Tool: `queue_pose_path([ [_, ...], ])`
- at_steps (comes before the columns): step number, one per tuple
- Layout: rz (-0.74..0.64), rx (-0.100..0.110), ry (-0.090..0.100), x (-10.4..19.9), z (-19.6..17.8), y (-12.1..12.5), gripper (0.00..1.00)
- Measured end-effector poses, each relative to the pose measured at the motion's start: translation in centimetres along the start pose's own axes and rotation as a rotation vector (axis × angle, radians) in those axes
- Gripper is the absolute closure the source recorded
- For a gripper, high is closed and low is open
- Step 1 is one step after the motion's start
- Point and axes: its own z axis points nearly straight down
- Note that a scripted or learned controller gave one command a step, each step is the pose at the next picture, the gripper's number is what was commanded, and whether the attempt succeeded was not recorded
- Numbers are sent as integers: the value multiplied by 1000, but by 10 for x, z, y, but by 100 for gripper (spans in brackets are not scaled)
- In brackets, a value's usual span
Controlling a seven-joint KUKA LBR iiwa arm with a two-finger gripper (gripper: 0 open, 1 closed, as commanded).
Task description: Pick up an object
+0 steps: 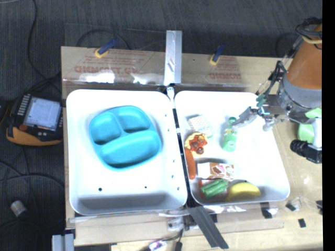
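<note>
1. white bins, two, side by side on the desk [296,188]: left bin [74,156] and right bin [264,156], meeting along a shared middle edge.
2. in left bin: one blue plate [125,136] with three compartments, lying flat, roughly centred, well apart from everything else.
3. grey arm [306,69] with orange band, reaching in from the right over the far right corner of right bin.
4. tool [243,118] over the far right part of right bin, angled left and toward the bin's middle.
5. tool state: cannot tell, spread or pressed together; tip too small and blurred.
6. pick candidates all in right bin, crowded mostly along its left and near sides.
7. green bottle [229,138] nearest the tool, just beside the tip, cap end toward the far wall; touching or apart, cannot tell; standing or lying, cannot tell.
8. patterned packet [200,123] left of the bottle, near the far left part of the bin.
9. red and orange toy [197,143] just below the packet, with an orange stick [190,165] beside it along the left wall.
10. small carton [220,170] right of the stick, lying flat.
11. green item [213,187] and yellow banana [244,191] side by side at the near wall, just below the carton.
</note>
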Motion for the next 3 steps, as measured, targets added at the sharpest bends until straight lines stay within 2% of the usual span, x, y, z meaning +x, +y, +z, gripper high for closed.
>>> queue_pose_path([
  [1, 187, -1, -1, -11, 160, 36, 0],
  [2, 276, -1, -1, -20, 143, 60, 0],
  [3, 275, 3, -1, -20, 135, 60, 100],
])
